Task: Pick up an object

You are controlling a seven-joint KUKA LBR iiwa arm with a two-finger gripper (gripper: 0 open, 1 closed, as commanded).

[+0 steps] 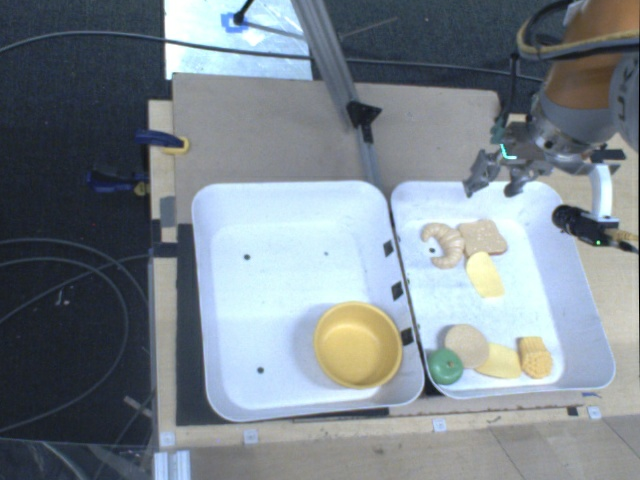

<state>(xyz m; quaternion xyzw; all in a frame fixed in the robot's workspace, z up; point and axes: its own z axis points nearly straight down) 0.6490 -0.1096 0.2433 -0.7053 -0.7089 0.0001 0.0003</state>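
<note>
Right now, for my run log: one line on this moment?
gripper: open, above right bin's far edge | holding: nothing | nearest: toast, croissant

Bench (270, 128): a pale brown board seen from above at a slant; two shallow white bins rest directly on it, side by side and touching along their inner rims; left bin (225, 218) occupies the centre of the board; right bin (590, 308) reaches toward the board's right edge; a dark mat (187, 318) shows beneath the left bin's left side; a blue and yellow clamp (160, 143) grips the bench's left edge; a grey metal pole (335, 53) crosses the far part of the board.
</note>
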